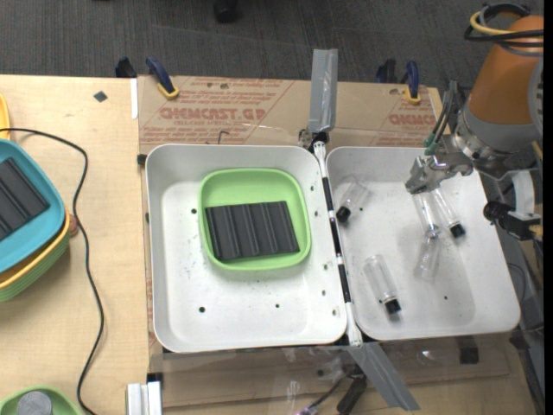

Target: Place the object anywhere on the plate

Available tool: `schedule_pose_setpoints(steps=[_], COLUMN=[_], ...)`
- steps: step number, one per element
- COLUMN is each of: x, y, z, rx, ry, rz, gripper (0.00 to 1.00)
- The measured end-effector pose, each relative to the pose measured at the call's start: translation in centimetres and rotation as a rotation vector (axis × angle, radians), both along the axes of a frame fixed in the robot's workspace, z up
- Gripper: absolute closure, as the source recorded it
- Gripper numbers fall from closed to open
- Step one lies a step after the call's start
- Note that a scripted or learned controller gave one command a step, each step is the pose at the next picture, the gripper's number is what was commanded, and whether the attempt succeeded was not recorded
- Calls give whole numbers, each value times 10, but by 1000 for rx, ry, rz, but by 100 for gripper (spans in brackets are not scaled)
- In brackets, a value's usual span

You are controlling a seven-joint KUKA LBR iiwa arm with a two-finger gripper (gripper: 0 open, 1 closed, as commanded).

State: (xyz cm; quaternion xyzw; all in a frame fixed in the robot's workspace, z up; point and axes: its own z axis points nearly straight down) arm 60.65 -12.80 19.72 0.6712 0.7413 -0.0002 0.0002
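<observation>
From the overhead camera view, two shallow white plastic bins are seen side by side on the wooden tabletop (69, 318). In the left bin (173, 309) a green, rounded-square plate (212, 193) is set, covered at its middle by a dark ribbed mat (252, 230). In the right bin (484, 309) several clear plastic tubes with black caps are scattered: one (381, 283) near the front, one (348, 203) by the left wall, and others (436, 223), overlapping and hard to separate, under the hand (429, 173). Whether the hand is apart or together cannot be told. Open white floor is left around the plate. Blue and green dishes (34, 223) are cut off at the left edge.
</observation>
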Motion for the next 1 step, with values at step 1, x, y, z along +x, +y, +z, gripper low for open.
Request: schedule_pose_setpoints(steps=[1], x=[0], y=[0], z=[0], rx=[0], ry=[0], rz=[0], gripper=[0])
